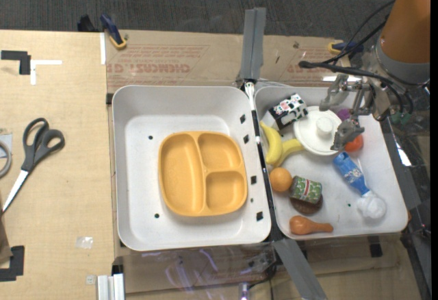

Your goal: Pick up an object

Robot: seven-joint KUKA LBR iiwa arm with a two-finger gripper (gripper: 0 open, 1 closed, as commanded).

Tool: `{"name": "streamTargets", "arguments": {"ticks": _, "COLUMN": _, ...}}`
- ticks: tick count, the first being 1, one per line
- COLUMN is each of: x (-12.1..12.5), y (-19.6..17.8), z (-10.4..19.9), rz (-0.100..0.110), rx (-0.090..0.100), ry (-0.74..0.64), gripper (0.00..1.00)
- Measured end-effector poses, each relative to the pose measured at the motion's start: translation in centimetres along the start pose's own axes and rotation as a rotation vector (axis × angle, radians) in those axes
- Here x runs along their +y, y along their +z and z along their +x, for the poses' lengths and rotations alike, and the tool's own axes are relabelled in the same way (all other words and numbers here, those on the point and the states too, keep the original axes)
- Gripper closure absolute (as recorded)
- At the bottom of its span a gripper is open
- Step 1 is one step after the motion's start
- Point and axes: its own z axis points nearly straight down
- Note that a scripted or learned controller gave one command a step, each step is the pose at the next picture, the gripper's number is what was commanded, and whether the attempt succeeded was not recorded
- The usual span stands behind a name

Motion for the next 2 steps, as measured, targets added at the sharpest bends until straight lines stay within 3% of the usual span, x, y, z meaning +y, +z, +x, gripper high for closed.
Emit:
{"name": "streamTargets", "arguments": {"ticks": 1, "x": -7.0, "y": 18.5, "z": 0.0, "rz": 0.003, "rx": -0.01, "ry": 0.092, "gripper": 0.0}}
{"name": "streamTargets", "arguments": {"ticks": 2, "x": -6.9, "y": 17.3, "z": -0.3, "rz": 0.005, "rx": -0.021, "ry": 0.089, "gripper": 1.0}}
